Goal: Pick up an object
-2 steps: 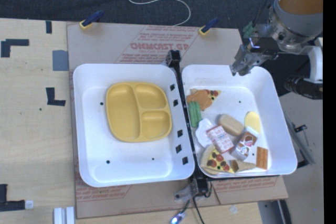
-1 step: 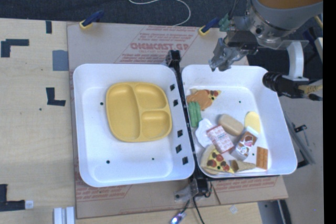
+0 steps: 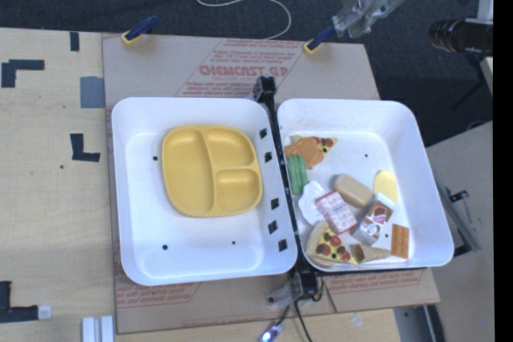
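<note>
Yellow plastic, moulded into a three-compartment plate, lies flat in the left shallow white bin, well below my gripper and off to its left in the camera view. My gripper hangs high over the dark floor beyond the far edge of the bench, near a blue-and-yellow clamp at the corner of the cardboard sheet; whether it is parted or closed I cannot tell, as it is blurred. Nothing shows between its tips.

Everything worth picking sits in the right shallow white bin, well below my gripper and apart from it. Nearest to me there is a toy pizza slice by the divider, with a green ridged piece just beneath it. Further down lie a tan bread-like block, a pale yellow rounded piece, a small white packet with a red print, a small tin with a printed label, an orange cracker-like piece, and a second pizza slice at the near edge. These pieces crowd together, several touching.

A thin white cable loops across the dark floor to my gripper's left.
</note>
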Controlling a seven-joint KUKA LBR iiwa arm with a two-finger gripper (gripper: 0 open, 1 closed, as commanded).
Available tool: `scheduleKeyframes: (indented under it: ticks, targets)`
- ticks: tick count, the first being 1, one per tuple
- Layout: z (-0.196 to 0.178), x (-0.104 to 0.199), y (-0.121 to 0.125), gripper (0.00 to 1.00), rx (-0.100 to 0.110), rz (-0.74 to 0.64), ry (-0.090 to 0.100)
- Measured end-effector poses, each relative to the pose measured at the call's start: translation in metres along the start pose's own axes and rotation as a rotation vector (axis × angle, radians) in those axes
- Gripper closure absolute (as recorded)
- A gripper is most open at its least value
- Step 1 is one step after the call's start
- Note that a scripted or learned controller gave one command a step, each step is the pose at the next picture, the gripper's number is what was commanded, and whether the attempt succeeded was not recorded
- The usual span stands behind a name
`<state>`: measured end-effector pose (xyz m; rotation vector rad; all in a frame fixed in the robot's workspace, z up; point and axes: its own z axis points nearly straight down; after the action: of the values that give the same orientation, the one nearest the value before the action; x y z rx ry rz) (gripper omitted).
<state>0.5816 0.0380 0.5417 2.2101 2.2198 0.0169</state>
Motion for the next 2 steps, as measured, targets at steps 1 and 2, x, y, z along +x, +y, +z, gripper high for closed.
scheduleKeyframes:
  ticks: [1,2]
  targets:
    - [0.118,-0.014,-0.033,1.0,0.029,0.006,-0.003]
    - [0.183,0.004,-0.094,1.0,0.027,0.003,-0.002]
